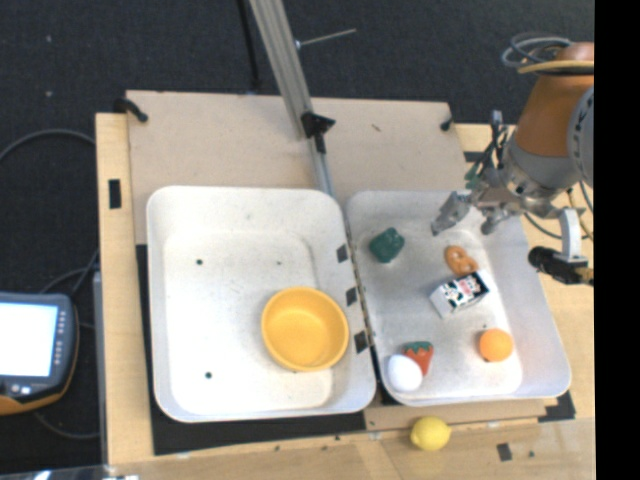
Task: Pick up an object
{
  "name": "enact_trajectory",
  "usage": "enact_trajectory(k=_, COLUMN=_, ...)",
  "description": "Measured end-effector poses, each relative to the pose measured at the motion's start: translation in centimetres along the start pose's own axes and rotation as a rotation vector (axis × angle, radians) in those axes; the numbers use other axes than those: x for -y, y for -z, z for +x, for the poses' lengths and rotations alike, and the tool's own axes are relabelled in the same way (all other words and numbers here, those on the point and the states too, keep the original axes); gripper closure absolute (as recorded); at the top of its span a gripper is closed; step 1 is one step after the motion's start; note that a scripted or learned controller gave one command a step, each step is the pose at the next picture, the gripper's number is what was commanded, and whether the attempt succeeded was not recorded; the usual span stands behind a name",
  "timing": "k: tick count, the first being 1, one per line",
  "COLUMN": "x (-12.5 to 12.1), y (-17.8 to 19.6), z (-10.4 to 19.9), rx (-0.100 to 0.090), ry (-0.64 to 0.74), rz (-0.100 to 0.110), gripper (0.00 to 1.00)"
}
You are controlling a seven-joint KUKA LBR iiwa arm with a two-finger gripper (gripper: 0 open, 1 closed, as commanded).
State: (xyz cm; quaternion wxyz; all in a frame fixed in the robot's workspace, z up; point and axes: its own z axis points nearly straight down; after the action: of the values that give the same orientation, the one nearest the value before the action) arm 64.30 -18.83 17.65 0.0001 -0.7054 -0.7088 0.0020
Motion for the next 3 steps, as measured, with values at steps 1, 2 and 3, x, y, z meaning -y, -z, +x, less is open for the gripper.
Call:
enact_trajectory(k=1, x=0.0, y=-6.3, z=-0.1, rx=0.000, ry=-0.002, rz=0.002, gripper=0.00)
enact_trajectory(k=2, x=-0.2, y=-7.3, z=-0.3, rx=0.003, ry=-0.003, rz=-0.007, gripper=0.00)
enact_trajectory(k=3, x=-0.3, y=-6.0, z=-0.4, rx=0.005, ry=-0.002, rz=-0.011, gripper=1.00)
